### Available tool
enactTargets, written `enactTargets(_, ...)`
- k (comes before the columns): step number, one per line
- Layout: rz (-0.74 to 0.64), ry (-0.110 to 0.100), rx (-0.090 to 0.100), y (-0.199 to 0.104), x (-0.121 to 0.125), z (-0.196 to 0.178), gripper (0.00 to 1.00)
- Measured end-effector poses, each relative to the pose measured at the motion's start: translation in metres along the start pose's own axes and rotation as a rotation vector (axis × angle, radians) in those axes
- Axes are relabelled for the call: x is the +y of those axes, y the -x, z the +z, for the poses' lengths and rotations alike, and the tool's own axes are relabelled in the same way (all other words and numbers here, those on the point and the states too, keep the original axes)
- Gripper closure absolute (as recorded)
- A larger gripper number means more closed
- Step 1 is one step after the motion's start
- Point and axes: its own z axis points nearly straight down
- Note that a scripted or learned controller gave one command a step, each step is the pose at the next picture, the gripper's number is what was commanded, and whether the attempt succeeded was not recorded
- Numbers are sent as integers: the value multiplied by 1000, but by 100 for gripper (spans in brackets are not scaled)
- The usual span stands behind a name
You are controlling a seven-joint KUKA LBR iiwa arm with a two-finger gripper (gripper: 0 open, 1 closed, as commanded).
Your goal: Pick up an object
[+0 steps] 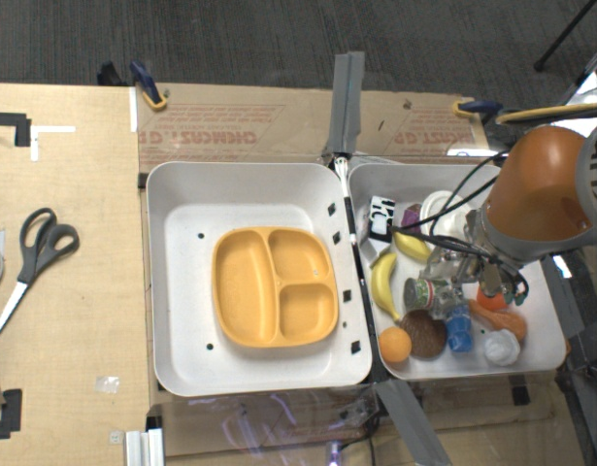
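The right bin (444,370) holds a heap of small objects. Among them are two yellow bananas (382,282), an orange (395,345), a brown round fruit (426,336), a clear jar with a green label (426,293), a blue bottle (459,330), a carrot (498,316) and a black-and-white box (380,216). My gripper (470,282) reaches down from the orange wrist (539,187) into the heap, just right of the jar and above the blue bottle. Cables and the wrist hide much of it.
The left bin (172,289) holds a yellow divided plate (275,285). Scissors (34,250) lie on the wooden bench at the far left. Cardboard (240,129) lines the bench behind both bins. A grey post (346,100) stands between the bins at the back.
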Motion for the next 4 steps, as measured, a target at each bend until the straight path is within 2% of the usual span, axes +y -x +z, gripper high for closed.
enactTargets(1, -465, 2, 4, -12, -96, -51, 100)
enactTargets(2, -465, 3, 4, -11, -96, -51, 0)
enactTargets(3, -459, 1, 0, -38, -58, -2, 0)
enactTargets(4, -294, 4, 6, -31, 34, 12, 0)
